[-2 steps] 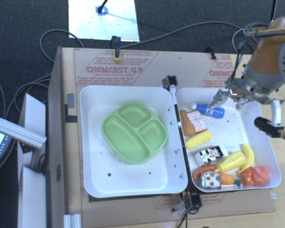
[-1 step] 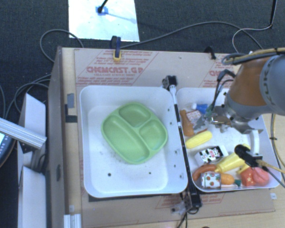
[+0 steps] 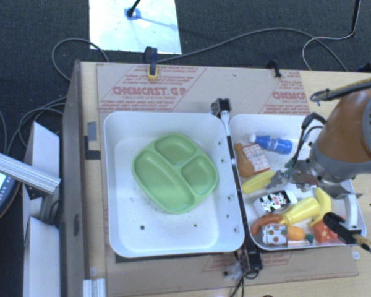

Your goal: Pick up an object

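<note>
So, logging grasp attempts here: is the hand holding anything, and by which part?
Cannot be told. The hand sits low in the right bin beside the yellow piece.

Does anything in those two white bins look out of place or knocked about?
The green divided plate sits askew in the left bin, rotated against the bin's edges. In the right bin the toys lie jumbled near the gripper. Nothing looks spilled or broken.

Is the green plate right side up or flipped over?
Right side up. The green plate lies flat in the left bin, and its three hollow sections face up toward the camera.
</note>
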`<act>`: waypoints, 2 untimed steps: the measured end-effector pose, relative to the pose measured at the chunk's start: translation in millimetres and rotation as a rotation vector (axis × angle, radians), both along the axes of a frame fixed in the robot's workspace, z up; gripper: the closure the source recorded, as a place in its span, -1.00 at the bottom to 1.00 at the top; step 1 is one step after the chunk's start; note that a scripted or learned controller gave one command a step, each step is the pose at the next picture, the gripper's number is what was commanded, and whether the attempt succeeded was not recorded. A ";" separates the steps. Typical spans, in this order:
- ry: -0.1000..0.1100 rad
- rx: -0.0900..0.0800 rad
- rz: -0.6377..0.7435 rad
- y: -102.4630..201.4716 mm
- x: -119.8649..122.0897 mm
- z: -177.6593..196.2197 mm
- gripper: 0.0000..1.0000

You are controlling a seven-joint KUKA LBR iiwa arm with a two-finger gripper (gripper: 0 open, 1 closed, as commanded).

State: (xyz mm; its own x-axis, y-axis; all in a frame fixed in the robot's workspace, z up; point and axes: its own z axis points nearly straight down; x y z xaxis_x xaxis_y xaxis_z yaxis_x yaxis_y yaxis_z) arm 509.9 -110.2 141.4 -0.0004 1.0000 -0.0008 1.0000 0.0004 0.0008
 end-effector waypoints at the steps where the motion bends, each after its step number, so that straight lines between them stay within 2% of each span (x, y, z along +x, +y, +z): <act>1: 0.001 0.001 0.002 19.6 2.7 -44.0 -1.00; 2: -0.001 -0.001 0.003 -18.5 64.1 -57.0 -1.00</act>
